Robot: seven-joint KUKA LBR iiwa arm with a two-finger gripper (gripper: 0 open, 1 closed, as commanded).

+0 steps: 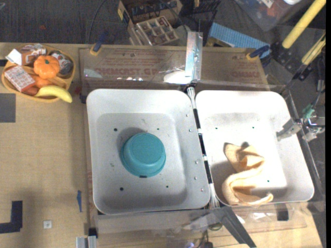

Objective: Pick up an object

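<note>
Frankly, whether the gripper is wide or closed cannot be told. A small grey metal piece (291, 129) at the far rim of the right shallow white plastic bin (269, 107), the side the arm reaches in from, is too blurred to identify. Nearest that side, a crumpled tan cloth (243, 174) lies soft and folded in the bin's lower half, one loop curling toward the front rim. Farther off, in the left white bin (103, 107), a smooth teal plastic bowl (144, 154) sits upside down near the middle. Beyond both bins, a shallow orange dish of toy food (36, 74) rests on the tan bench, its left rim cut off.
</note>
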